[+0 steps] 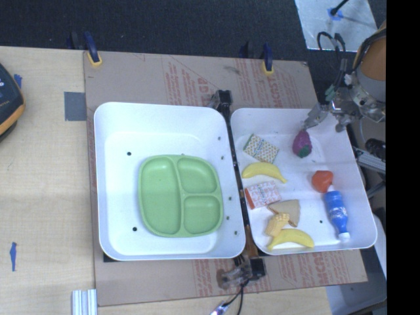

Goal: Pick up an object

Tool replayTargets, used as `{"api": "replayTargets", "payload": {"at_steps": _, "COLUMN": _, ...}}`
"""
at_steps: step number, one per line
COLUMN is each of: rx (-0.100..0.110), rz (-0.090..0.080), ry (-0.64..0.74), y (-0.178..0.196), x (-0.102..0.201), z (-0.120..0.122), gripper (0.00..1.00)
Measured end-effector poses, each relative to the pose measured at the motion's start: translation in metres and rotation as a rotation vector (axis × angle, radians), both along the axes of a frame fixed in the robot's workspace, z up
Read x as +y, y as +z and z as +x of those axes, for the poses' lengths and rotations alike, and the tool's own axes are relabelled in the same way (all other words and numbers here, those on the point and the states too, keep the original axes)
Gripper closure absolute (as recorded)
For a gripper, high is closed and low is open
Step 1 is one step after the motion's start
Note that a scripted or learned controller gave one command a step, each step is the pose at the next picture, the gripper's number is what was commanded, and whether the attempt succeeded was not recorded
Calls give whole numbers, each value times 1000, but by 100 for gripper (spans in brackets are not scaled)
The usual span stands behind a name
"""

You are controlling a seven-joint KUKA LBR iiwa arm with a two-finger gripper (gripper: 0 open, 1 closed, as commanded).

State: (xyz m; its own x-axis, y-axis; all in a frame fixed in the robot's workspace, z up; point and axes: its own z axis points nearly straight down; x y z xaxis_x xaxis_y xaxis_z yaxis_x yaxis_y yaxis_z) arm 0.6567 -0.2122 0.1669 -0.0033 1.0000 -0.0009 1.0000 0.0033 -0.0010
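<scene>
Purple toy [302, 143], pincer [327, 118] beside, spread

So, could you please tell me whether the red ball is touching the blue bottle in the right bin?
Cannot tell. In the camera view the red ball sits right above the blue bottle, their edges meeting with no plain gap or contact.

Left bin [105, 176]: a green divided plate [178, 195]. Right bin [357, 176]: a purple object [302, 143], two bananas [262, 170] [292, 239], red object [321, 180], blue bottle [336, 214] and packets. Open-fingered gripper [326, 118] over the right bin's far right corner, holding nothing.
</scene>
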Motion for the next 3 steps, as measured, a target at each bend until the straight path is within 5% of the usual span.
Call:
{"api": "replayTargets", "payload": {"at_steps": 1, "rx": 4, "rz": 0, "ry": 1, "y": -76, "x": 1, "z": -9, "gripper": 0}}
{"api": "replayTargets", "payload": {"at_steps": 2, "rx": 1, "rz": -1, "ry": 2, "y": -75, "x": 28, "z": 0, "gripper": 0}}
{"api": "replayTargets", "payload": {"at_steps": 3, "rx": 0, "rz": 0, "ry": 0, "y": -2, "x": 0, "z": 0, "gripper": 0}}
